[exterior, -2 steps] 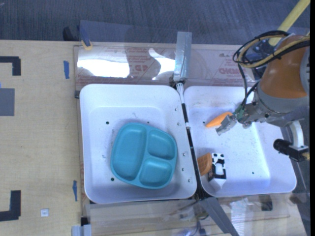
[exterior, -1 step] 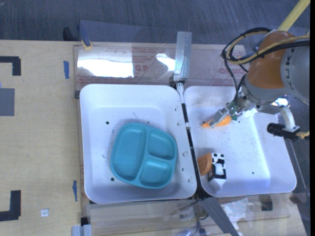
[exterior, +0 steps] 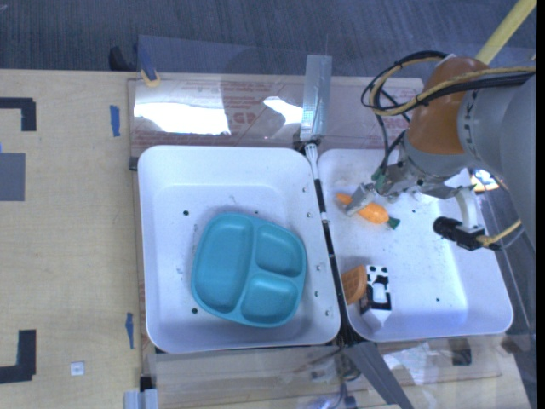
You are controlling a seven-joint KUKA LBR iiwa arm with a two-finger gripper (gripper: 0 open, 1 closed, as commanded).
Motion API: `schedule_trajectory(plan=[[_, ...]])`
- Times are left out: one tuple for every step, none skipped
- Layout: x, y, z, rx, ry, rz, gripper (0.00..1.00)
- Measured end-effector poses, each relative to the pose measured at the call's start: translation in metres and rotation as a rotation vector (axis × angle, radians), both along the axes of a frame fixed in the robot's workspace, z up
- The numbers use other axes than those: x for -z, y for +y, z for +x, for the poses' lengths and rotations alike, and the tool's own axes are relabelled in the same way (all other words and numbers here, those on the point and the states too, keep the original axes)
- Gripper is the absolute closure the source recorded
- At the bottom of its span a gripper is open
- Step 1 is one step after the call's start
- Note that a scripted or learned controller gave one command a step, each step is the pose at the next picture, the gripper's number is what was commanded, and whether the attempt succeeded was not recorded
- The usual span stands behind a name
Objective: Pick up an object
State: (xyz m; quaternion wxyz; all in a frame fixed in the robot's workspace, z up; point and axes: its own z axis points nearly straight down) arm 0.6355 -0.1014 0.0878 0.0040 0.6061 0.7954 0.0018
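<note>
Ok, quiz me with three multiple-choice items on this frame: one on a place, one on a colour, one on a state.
1. Where does the teal three-compartment plastic plate lie?
A. left white bin
B. right white bin
C. wooden bench

2. What colour is the small carrot-shaped toy near the gripper?
A. blue
B. orange
C. purple

3. How does the black-and-white patterned box sit?
A. on the plate
B. on the right white bin's floor
C. lifted in the air

Key: 1 A, the plate fills the left white bin; 2 B, its body is orange; 3 B, it rests near that bin's front-left corner.
</note>
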Motion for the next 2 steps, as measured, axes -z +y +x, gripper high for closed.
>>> schedule_trajectory(plan=[[-0.012, 0.001, 0.002, -0.001, -0.006, 0.0, 1.0], [-0.111, 0.058, 0.033, 0.155, -0.001, 0.004, 1.0]])
